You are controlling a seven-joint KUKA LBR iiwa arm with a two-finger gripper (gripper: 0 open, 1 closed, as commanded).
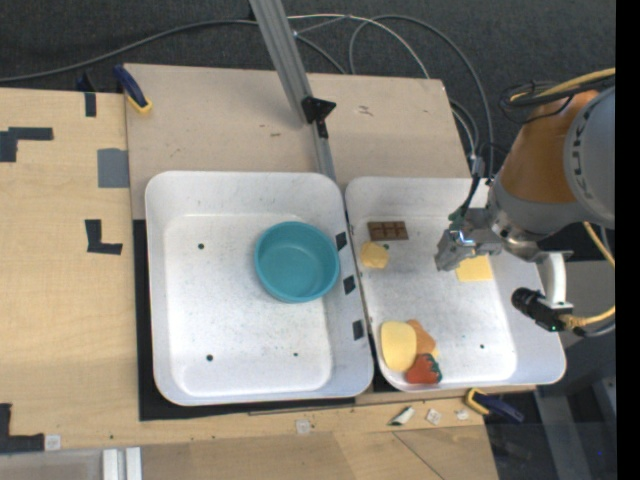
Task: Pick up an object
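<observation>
Bins sit side by side in the middle of the frame, the left bin (pixel 180 368) holding a teal bowl (pixel 296 260) just right of its centre. The right bin (pixel 530 368) carries the smaller things: a brown chocolate-like bar (pixel 387 231) near its upper left, a small pale yellow piece (pixel 374 256) just below that bar, a flat yellow square (pixel 476 269) toward the middle right, and at the lower left a yellow rounded object (pixel 398 345) lying against an orange piece (pixel 424 340) and a red one (pixel 424 370) (these three are touching in one cluster).

The arm (pixel 555 163) enters from the right edge of the frame, grey with its orange band above the wrist, and the gripper (pixel 456 249) hangs over the right bin, just to the upper left of the flat yellow square and well to the right of the chocolate-like bar. Whether the gripper is parted or closed cannot be told from this angle, and nothing can be seen held in it.

A slanted grey pole (pixel 285 48) runs down from the top of the frame to the gap between the bins. Black cables (pixel 400 28) loop across the dark floor at the upper right.
</observation>
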